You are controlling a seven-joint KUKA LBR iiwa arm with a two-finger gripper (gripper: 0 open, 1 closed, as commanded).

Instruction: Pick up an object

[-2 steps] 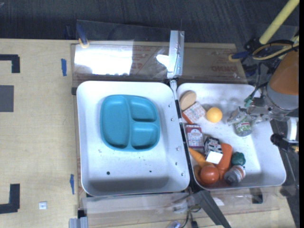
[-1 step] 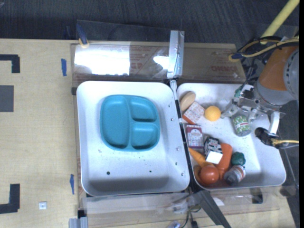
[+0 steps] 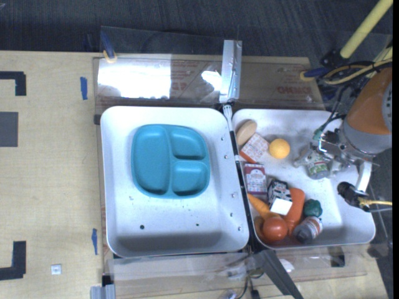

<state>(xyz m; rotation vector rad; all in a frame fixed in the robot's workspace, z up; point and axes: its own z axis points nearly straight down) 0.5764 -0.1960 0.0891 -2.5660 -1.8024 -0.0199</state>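
Observation:
The right bin (image 3: pixel 349 226) holds a heap of small things. Along its left side lie a tan bread roll (image 3: pixel 246 129), a yellow ball (image 3: pixel 280 148), a pale packet (image 3: pixel 255 147) and a red packet (image 3: pixel 255 179). Lower down are a carrot (image 3: pixel 295 203), a red tomato (image 3: pixel 274 228), a black-and-white box (image 3: pixel 280 195) and a can lying on its side (image 3: pixel 308 229). My gripper (image 3: pixel 317 162) hangs over the bin's upper right part, right of the yellow ball and apart from it. The wrist hides what lies right under it.
The left bin (image 3: pixel 118 167) bears a blue divided plate (image 3: pixel 170 159). A clear plastic sheet (image 3: pixel 162 76) and a metal post (image 3: pixel 230 67) stand behind the bins. Cables and a yellow bar (image 3: pixel 368 20) crowd the far right.

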